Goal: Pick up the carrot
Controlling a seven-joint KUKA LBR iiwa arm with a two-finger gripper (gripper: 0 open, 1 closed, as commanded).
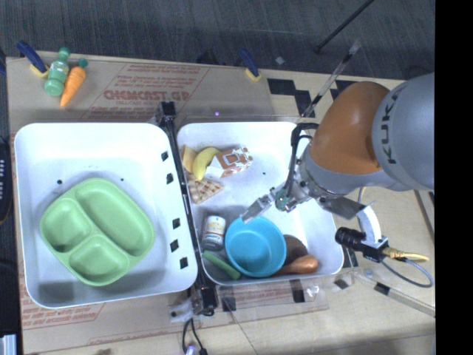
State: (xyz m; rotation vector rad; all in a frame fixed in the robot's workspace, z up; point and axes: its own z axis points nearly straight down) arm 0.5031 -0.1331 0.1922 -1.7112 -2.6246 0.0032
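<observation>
Dark carpet surrounds the bench (111, 95); end effector (255, 209) grip perhaps empty, unclear.

Left bin (29, 198): one green divided plate (96, 231), lying flat. Right bin (325, 268): blue bowl (255, 246) near edge; small can (214, 230) touching its left; banana (201, 160) far left; waffle (205, 189) just nearer. Green bottle (56, 72) on bench, far left corner.
</observation>
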